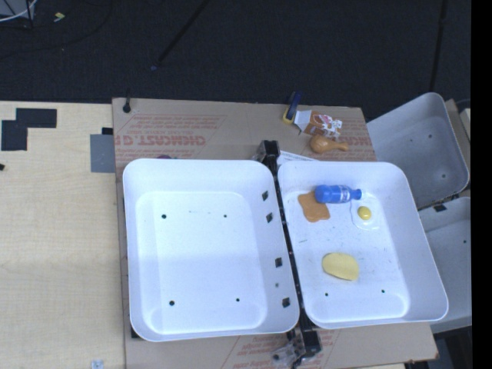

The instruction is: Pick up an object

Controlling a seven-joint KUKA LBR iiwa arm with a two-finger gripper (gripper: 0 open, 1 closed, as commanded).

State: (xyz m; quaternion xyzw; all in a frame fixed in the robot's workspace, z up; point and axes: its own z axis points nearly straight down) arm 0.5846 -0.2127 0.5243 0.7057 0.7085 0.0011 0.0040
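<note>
Nearest lies a yellow lump [340, 266] in the right bin [419, 298] — behind it a blue bottle [336, 194] on its side, touching an orange piece [314, 207], a fried egg toy [364, 214] just beside. Left bin [138, 298] adjoins.

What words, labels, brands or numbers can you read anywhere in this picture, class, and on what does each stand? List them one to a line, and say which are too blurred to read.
Red printed lettering, upside down, on the cardboard sheet behind the bins: too blurred to read with certainty.
More red print on the cardboard's front edge: too small to read.
Blue bottle in the right bin: no legible label.
Small packet on the cardboard: markings unreadable.
</note>
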